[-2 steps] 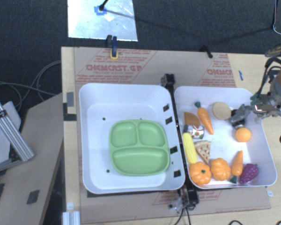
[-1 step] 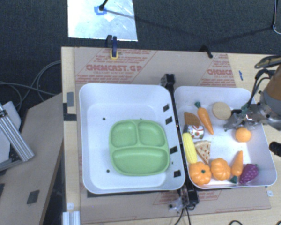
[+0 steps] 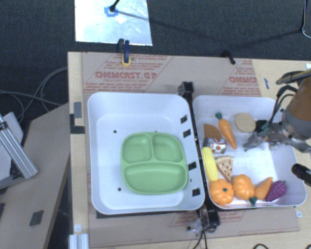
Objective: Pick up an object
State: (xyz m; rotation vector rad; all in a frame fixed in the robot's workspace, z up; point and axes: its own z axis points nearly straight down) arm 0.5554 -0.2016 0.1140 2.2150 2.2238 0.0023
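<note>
Carrot just left of the jaws.

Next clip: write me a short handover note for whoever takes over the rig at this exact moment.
Tool: low over the right bin, nothing seen held. Open or shut is unclear.
Right bin holds the toy food: carrot, round tan piece, corn cob, pizza slice, two small pumpkins, grapes.
Left bin: green divided plate.
Done: nothing lifted.
Left: grasp one item and lift it clear.
</note>
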